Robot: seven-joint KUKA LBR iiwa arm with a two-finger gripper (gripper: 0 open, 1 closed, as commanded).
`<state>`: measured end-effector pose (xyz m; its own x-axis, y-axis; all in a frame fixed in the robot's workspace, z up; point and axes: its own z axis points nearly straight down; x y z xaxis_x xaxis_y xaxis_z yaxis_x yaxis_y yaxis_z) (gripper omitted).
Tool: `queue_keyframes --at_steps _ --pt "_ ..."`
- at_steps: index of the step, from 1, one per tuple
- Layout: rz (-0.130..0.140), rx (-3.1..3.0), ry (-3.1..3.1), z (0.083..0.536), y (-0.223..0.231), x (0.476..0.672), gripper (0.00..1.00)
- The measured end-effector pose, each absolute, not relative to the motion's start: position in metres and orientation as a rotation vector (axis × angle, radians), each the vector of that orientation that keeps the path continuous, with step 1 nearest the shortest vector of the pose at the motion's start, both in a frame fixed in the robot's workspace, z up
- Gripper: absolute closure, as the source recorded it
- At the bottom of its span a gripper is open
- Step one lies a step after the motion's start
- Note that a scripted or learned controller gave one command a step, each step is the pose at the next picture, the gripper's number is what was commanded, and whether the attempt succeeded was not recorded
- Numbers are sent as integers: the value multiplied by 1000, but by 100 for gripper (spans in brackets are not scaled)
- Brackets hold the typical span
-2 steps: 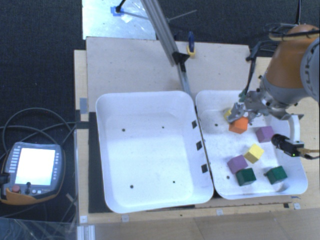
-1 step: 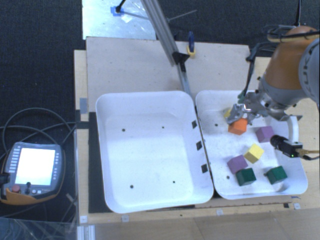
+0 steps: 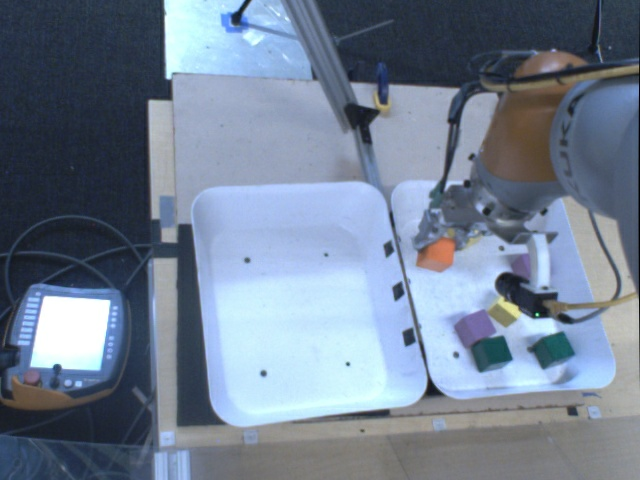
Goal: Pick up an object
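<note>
An orange block (image 3: pixel 436 256) is in the right bin (image 3: pixel 590 368), near its left wall. My gripper (image 3: pixel 438 240) comes down on it from the upper right and is shut on the orange block, whose top edge sits between the grey fingers. The lower part of the block shows below the fingertips. I cannot tell whether the block rests on the bin floor or hangs just above it.
In the right bin's front half lie a purple block (image 3: pixel 475 326), a yellow block (image 3: pixel 503 312), two dark green blocks (image 3: pixel 491 353) (image 3: pixel 552 349) and a pink block (image 3: pixel 521 265). The left bin (image 3: pixel 210 268) adjoins. A metal pole (image 3: pixel 325 53) slants behind.
</note>
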<state>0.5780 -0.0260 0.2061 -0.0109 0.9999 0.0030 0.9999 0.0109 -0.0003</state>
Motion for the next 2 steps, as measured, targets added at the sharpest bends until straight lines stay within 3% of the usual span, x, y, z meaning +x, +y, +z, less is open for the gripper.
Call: queue_keyframes --at_steps 2 --pt "-4 -2209 -2232 219 69 585 100"
